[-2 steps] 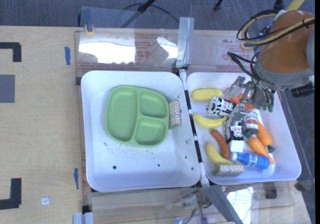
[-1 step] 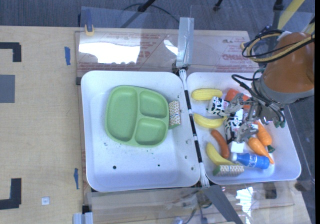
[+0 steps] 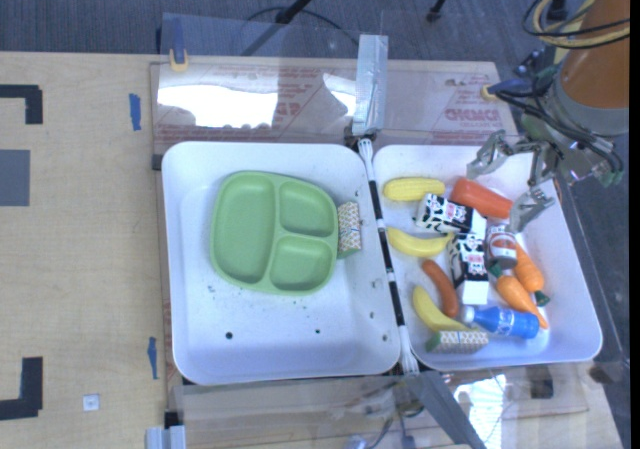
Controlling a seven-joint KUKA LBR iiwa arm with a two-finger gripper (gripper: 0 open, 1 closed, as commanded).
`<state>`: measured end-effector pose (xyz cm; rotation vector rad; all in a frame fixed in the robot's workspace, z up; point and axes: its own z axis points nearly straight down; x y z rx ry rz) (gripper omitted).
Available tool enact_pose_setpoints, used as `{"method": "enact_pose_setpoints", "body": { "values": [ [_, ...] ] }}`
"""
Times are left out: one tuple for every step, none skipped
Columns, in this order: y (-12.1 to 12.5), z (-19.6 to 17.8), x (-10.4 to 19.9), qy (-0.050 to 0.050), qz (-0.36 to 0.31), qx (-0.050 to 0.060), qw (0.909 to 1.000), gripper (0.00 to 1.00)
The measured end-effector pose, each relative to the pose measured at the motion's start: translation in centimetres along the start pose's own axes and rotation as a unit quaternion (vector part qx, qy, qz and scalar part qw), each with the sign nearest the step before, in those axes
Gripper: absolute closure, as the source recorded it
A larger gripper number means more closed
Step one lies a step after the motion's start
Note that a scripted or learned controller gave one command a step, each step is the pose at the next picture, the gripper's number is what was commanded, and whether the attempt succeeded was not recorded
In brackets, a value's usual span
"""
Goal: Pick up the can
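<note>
A small can (image 3: 502, 243) with a red and white label sits in the right bin (image 3: 580, 282), wedged among toy food just right of the middle. My gripper (image 3: 497, 195) hangs over the bin's upper right part, a little above and behind the can. Its two metal fingers (image 3: 485, 157) are spread apart with nothing between them. An orange-red toy (image 3: 480, 197) lies under the gripper, between it and the can.
The right bin also holds yellow bananas (image 3: 412, 188), cow-patterned cartons (image 3: 443, 213), carrots (image 3: 522, 295), a blue bottle (image 3: 505, 322) and a patterned roll (image 3: 460, 340). The left bin (image 3: 190, 327) holds a green divided plate (image 3: 272, 231) with a small patterned block (image 3: 348, 228) beside it.
</note>
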<state>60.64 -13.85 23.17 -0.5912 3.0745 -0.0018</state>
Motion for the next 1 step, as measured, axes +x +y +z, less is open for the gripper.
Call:
{"method": "enact_pose_setpoints", "body": {
  "values": [
    [0.96, 8.53, 8.94, 0.004, -0.113, -0.002, 0.9936, 0.0]
  ]
}}
